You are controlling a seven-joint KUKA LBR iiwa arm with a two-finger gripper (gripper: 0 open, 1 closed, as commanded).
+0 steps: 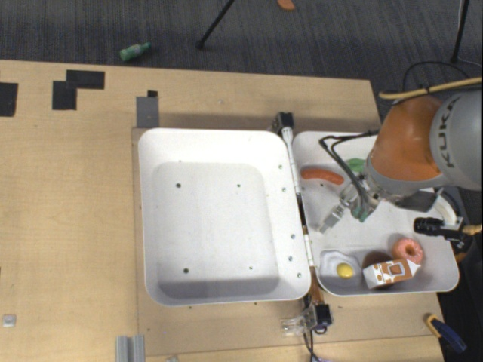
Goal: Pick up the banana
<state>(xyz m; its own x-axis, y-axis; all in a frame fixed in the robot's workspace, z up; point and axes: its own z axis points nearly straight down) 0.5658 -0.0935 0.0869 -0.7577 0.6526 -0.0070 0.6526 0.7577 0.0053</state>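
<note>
Looking at the gripper (343,211) hanging over the middle of the right bin (447,279) (can't tell how far open, or whether anything's in it). Spotting the banana (345,270) in that bin's near-left corner, just beside the carton (389,273), apart from the gripper.

Both bins (219,145) are seen in plain white, set on a pale tan wood tabletop (68,202) marked with black patches. The arm (423,145) is coloured grey with an orange band. In the right bin, an orange-red sausage (322,176), a pink-iced doughnut (408,250), a white and brown carton (389,273) and a small yellow item (345,271) are seen. The floor (339,29) is dark grey carpet, with a green object (135,50) lying on it.
</note>
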